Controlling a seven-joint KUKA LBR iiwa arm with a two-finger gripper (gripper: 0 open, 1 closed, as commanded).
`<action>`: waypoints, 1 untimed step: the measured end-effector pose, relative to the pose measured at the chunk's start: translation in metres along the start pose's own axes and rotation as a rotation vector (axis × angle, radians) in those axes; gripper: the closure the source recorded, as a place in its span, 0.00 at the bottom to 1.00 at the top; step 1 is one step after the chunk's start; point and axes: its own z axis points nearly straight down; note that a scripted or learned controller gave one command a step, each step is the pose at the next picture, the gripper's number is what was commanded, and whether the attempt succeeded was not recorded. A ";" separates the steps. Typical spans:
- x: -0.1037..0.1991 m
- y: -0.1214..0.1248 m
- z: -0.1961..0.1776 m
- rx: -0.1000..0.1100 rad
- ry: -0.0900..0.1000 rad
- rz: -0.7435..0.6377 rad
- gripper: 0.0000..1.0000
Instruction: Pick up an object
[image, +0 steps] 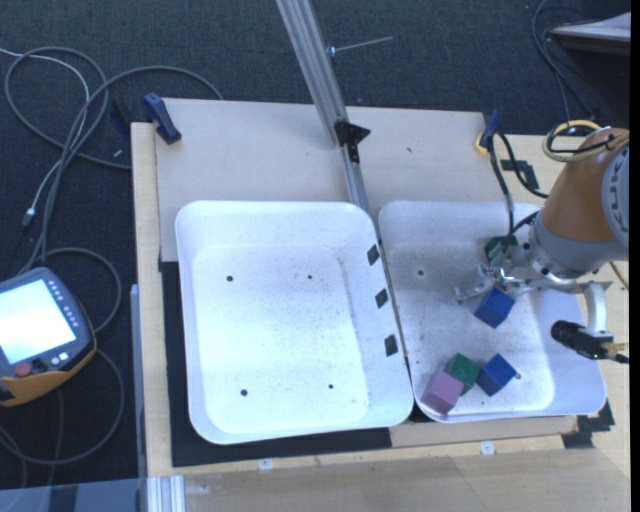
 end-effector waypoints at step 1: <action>0.028 -0.026 -0.004 0.003 0.002 0.002 0.00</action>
